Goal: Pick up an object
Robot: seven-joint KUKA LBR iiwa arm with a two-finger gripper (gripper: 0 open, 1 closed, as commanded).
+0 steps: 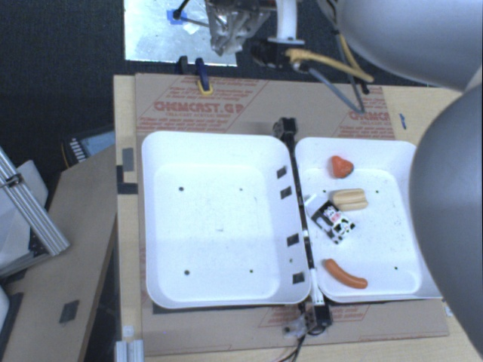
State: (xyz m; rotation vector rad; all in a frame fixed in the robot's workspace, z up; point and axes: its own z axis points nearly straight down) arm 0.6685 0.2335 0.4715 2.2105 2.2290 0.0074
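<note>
While we look down at a slant from the fixed camera, we find the grey robot arm (407, 21) sweeping in from the right and reaching past the far edge of the bins, so that its metal two-finger gripper (225, 40) hangs over the shiny sheet beyond the brown cardboard-covered tabletop (226, 100). We judge it parked high and away, leaving both bins open to the camera. We cannot tell whether the jaws stand apart or together; they read as a blurred metal cluster, and we see nothing between them.

All the candidate things lie in the shallow white right bin (392, 277), loosely spread and apart from one another, which should leave room for the jaws around each. We see a small red-orange rounded lump (341, 166) near the far side, a tan bun-shaped block (349, 199) just below it, a black-and-white patterned small box (333, 221) close beside the bun near the divider, and an orange sausage-shaped piece (346, 274) towards the near wall. Beside it sits the shallow white left bin (151, 202).

We judge the pick not yet begun.
</note>
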